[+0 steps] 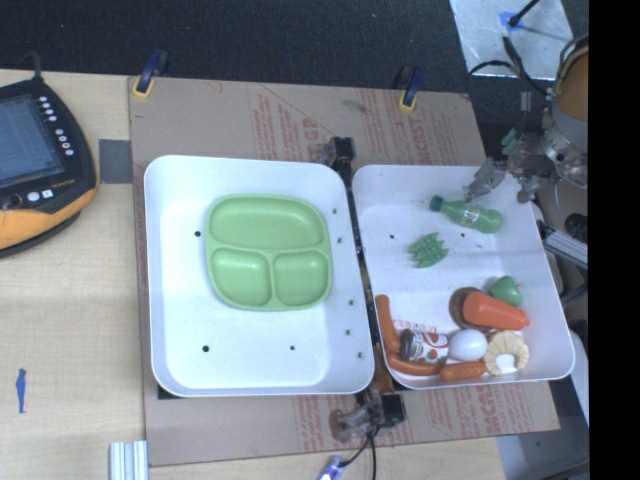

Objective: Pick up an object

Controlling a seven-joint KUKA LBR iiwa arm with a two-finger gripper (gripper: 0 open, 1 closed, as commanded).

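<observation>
Fingers [487, 180] of my gripper [484, 190] hang spread apart just above the green bottle [467, 214], gripping nothing; whether a tip touches it I cannot tell. That bottle lies on its side at the far end of the right bin [390, 268]. Near it, toward the bin's middle, sits a green leafy toy [428, 250]; a toy carrot [492, 311] lies at the bin's near end.

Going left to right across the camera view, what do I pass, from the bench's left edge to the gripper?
Teach pendant → green divided plate in the left bin → green leafy piece in the right bin → green bottle → gripper just above the bottle.
</observation>
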